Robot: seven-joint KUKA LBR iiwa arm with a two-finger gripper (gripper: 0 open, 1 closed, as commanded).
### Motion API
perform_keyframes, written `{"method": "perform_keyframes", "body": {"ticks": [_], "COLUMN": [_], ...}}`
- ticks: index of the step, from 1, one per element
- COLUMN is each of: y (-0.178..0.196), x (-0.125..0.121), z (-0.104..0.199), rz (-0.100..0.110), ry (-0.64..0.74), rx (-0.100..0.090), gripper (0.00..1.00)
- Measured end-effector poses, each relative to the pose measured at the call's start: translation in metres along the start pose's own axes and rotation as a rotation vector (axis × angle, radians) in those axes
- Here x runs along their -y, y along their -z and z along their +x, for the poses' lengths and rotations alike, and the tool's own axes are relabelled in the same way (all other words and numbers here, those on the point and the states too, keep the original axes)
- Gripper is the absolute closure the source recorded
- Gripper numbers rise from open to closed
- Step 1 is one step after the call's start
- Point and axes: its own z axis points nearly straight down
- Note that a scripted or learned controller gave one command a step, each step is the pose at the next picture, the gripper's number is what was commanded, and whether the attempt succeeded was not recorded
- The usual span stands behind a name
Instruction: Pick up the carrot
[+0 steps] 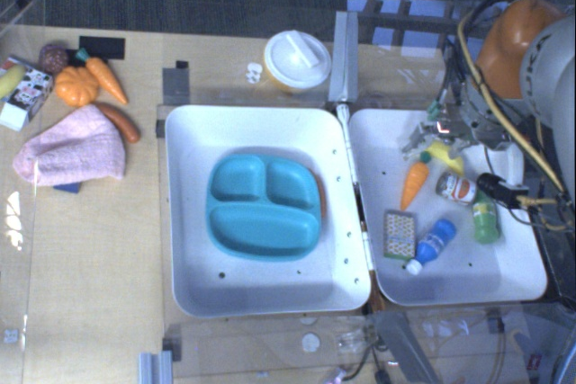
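The grey arm with its orange band (515,45) reaches in over the far right corner of the right white bin (526,279). Its two-finger gripper (438,135) hangs above the far part of that bin, just beyond the leaf end of the small orange plastic carrot (414,184); whether the jaws stand wide or narrow cannot be told from this angle, and nothing shows between them.

The carrot lies in the far left part of the right bin, tip pointing toward the near edge, close to the wall shared with the left bin. A yellow toy piece (446,156) lies just beside its top. Near the bin's middle sit a small brown-and-white can (454,188) and a green bottle (485,222). Toward the near side lie a blue plastic bottle with a white cap (432,245) and a speckled rectangular sponge (400,234).

The left white bin (193,283) holds a blue divided plate (265,206). On the bench's far left corner a second orange carrot (108,78) lies beside a small orange pumpkin (76,85) and a pink cloth (72,148).
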Motion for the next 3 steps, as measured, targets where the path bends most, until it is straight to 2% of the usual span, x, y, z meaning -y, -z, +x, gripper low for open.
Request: {"method": "perform_keyframes", "body": {"ticks": [1,2,3], "y": [-0.034,-0.021,0.098], "x": [0.039,0.036,-0.002], "z": [0.023,0.023,0.074], "rz": [-0.010,-0.019,-0.005], "ry": [0.099,0.101,-0.111], "rx": [0.001,0.005,0.000], "gripper": [0.00,1.00,1.00]}}
